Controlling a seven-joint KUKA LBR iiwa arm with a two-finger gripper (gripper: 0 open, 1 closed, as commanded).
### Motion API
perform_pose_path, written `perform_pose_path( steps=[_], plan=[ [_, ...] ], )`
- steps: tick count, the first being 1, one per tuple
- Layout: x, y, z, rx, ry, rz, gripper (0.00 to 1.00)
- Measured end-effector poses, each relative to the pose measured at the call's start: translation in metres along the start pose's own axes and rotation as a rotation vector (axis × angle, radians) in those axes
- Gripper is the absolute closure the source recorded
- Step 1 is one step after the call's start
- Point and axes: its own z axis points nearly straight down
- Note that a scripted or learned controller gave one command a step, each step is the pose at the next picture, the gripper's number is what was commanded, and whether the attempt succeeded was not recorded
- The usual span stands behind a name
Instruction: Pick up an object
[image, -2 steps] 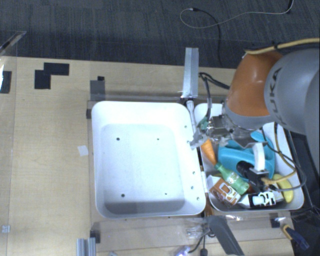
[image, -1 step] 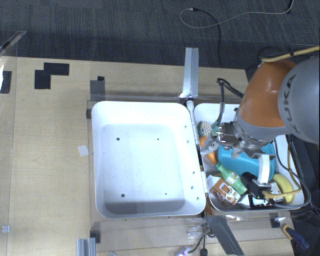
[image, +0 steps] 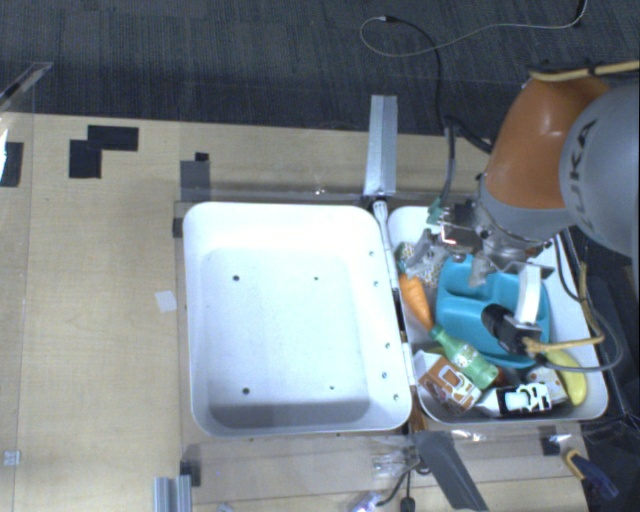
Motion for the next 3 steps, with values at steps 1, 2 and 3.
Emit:
perform_pose_path(
  steps=[1,2,3],
  plan=[
    [0.076,0.001,0.071,0.002,0.001,-0.099,0.00],
    [0.158,0.008,0.127,0.003,0.000,0.322,0.00],
    [0.159,0.009,0.116,0.002,0.000,0.312,1.00]
  ],
)
